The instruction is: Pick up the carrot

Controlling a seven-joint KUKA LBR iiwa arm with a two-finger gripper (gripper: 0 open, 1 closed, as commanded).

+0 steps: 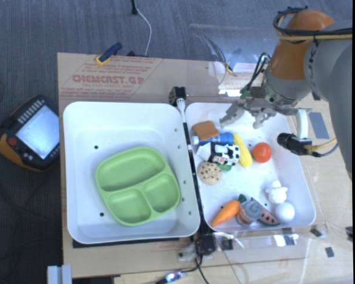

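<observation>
- So the carrot (224, 212) is down at the near edge of the right bin (296, 176), tip pointing toward the divider between the 2 bins, leafy end touching a small can (248, 212).
- The pincer (244, 116) hangs over the far end of that same bin, fingers spread apart with nothing between them, well away from the carrot.
- Looks like the approach step to me, no grasp made yet.
- Next move probably means crossing over the cookie (209, 173), the cow toy (225, 155) and the banana (241, 149), then coming down turned to straddle the carrot's slanted body.
- The green plate (138, 185) in the left bin isn't involved.
</observation>
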